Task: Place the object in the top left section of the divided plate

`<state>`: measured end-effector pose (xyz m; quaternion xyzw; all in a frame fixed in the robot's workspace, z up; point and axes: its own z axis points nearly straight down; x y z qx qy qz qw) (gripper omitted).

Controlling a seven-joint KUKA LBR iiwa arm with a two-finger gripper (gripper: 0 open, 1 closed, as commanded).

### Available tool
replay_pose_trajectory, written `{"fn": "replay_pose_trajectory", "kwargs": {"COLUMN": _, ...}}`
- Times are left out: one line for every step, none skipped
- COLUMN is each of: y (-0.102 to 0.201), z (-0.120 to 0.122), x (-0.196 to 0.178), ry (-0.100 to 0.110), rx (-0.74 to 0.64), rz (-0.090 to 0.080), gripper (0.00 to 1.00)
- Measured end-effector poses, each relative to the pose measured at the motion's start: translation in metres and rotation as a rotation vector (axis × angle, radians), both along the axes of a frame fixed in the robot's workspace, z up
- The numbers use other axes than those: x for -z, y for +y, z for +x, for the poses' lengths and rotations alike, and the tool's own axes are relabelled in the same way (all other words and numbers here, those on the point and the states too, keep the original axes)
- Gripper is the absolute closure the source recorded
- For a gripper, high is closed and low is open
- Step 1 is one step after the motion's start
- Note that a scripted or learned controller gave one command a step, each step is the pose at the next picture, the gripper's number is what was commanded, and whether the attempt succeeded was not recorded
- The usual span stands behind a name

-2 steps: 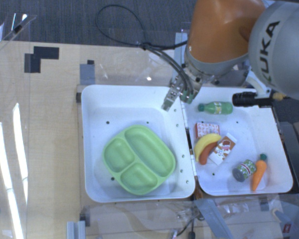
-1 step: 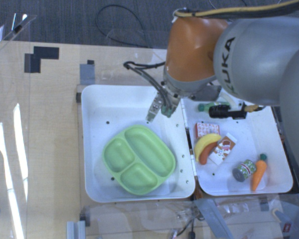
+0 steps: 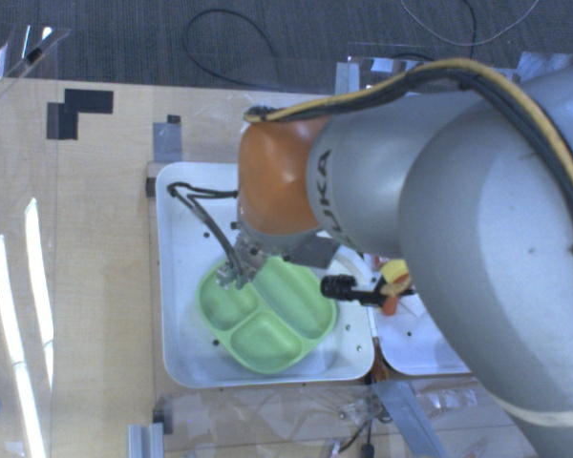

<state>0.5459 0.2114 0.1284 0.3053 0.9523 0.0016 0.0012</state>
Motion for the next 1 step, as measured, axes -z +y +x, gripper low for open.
{"fn": "replay_pose_trajectory", "kwargs": {"y": 0.0220, "z": -0.0498, "x": 0.0321, "ry": -0.023, "rx": 0.185, "rz": 0.008, "gripper": 1.00}}
